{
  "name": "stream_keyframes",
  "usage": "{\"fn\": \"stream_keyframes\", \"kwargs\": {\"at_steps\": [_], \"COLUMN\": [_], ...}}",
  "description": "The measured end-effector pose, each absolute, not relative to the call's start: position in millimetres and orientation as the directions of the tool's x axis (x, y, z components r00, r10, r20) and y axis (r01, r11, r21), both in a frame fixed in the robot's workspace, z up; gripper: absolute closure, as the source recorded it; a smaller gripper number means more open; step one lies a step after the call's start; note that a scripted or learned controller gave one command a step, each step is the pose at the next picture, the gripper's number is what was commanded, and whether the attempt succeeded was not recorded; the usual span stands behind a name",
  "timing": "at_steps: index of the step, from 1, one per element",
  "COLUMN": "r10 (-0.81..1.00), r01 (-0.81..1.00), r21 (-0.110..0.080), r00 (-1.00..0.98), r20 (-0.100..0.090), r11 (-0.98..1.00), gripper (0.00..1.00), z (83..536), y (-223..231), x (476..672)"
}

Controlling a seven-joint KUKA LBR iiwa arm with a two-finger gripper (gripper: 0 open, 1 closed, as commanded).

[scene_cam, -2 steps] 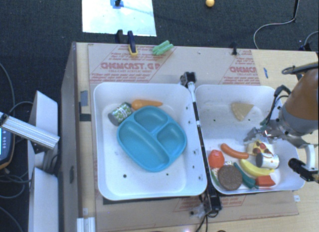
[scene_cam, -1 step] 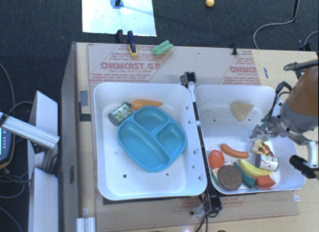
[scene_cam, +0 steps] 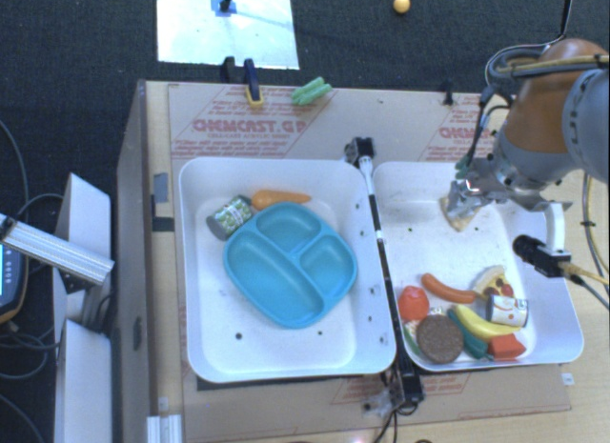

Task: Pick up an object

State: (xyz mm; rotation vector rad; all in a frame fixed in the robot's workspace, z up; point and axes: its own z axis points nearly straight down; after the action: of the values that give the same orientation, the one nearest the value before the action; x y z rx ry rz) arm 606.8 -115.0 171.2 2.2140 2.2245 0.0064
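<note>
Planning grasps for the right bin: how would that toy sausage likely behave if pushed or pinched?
The sausage looks round and elongated, so it would probably roll sideways when nudged. Its glossy surface suggests hard, light plastic that may slip. It lies close to the tomato, which could get bumped.

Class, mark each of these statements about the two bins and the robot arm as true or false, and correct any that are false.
1. The blue divided plate lies in the left bin. True.
2. The orange carrot lies inside a compartment of the blue divided plate. False: it lies in the left bin beside the plate's far edge.
3. The gripper is over the right bin. True.
4. The brown round patty is in the left bin. False: it is in the right bin, among the other toy foods.
5. The green object lies outside both bins. True.
</note>
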Motion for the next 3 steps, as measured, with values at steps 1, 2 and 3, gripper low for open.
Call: {"fn": "stream_keyframes", "kwargs": {"at_steps": [1,2,3], "r10": [1.000,1.000,1.000], "r01": [1.000,1.000,1.000], "r21": [0.003,0.002,0.002], "r00": [-0.002,-0.003,-0.002], "r20": [-0.001,-0.001,-0.001], "r11": [0.002,0.003,0.002], "gripper": [1.00,1.00,1.00], "z": [188.9,153.3,116.8], "y": [-152.8,-162.8,-185.2], "x": [607.4,635.7,644.4]}}
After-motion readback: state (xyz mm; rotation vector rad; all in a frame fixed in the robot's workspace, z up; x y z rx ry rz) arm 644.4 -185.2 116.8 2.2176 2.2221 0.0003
